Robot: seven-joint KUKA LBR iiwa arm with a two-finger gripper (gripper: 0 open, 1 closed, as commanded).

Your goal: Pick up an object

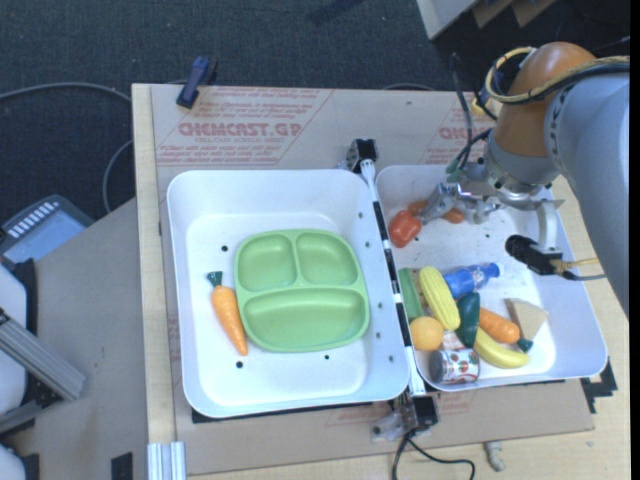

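Cannot tell whether open or shut: gripper (448,204) low in the right bin (580,353), near its far left corner. Just left of it, a red-orange toy (405,227); nearer, corn (439,298), banana (500,352) and can (458,365) clustered.

- Bins (190,298): smooth white plastic, slightly glossy.
- Plate (300,290): matt green plastic.
- Carrot (229,318), corn (439,298), banana (500,352): shiny moulded plastic.
- Tabletop (250,128): pale matt board with red print.
- Floor (100,28): dark, rough carpet.
- Arm (600,118): smooth grey shell, glossy orange band.
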